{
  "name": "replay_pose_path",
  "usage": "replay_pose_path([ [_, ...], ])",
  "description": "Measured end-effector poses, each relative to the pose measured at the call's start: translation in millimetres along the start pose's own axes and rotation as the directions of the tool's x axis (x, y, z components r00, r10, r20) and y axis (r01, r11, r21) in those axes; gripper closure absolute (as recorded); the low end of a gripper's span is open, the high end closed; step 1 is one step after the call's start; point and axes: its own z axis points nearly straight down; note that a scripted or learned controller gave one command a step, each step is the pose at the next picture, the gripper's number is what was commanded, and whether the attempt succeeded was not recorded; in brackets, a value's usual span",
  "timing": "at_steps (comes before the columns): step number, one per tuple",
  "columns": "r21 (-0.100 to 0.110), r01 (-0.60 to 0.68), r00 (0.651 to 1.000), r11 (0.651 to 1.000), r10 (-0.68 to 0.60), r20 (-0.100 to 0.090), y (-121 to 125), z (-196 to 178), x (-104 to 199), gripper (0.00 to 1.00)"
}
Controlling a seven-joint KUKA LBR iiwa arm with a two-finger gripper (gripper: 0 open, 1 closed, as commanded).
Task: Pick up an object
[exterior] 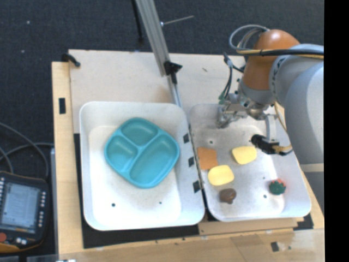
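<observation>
No writing can be read on anything here. A pale wooden bench (pixel 114 75) on dark carpet bears two white bins. The left bin (pixel 92 201) holds a teal divided plate (pixel 142 152). The right bin (pixel 294 198) holds an orange square (pixel 207 158), two yellow pieces (pixel 220 174) (pixel 244 155), a brown lump (pixel 228 195) and a small green and red thing (pixel 277 187). The gripper (pixel 226 117) hangs over the right bin's far left corner, well apart from them; how wide it stands, I cannot tell.

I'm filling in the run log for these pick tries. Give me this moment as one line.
gripper: over right bin's far end, holding nothing seen | two yellow pieces, orange square lying loose | left bin: teal divided plate
</observation>
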Motion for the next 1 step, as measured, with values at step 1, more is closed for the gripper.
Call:
replay_pose_path([
  [1, -0.005, 0.001, 1.0, 1.0, -0.001, -0.003, 5.1, -65.1, 0.5, 1.0],
])
